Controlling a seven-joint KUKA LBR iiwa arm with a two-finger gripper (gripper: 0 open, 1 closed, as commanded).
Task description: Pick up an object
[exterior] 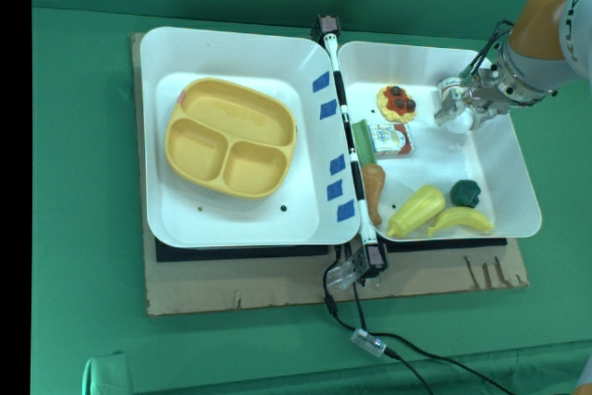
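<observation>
So the gripper is sitting low over the right bin, up near its far right corner; honestly I can't tell how it's set from this angle, it's just a shiny blob against white plastic, and I can't make out anything caught in it either.

My read: this is the reach step of the pick, nothing grabbed yet; all the candidates are lying loose in that bin. There's a little tart just left of the gripper; a small carton below that; a carrot along the left wall; a yellow pepper and a banana near the front edge, close together or touching; a dark green broccoli just above the banana. The left bin has a yellow tray in it, well apart from the arm.

Next move, I'd guess: shift left toward the tart since it's nearest, or drop down if there's something under it I can't see; the tart is flat, so it needs a low, centred approach or it'll just slide.
</observation>
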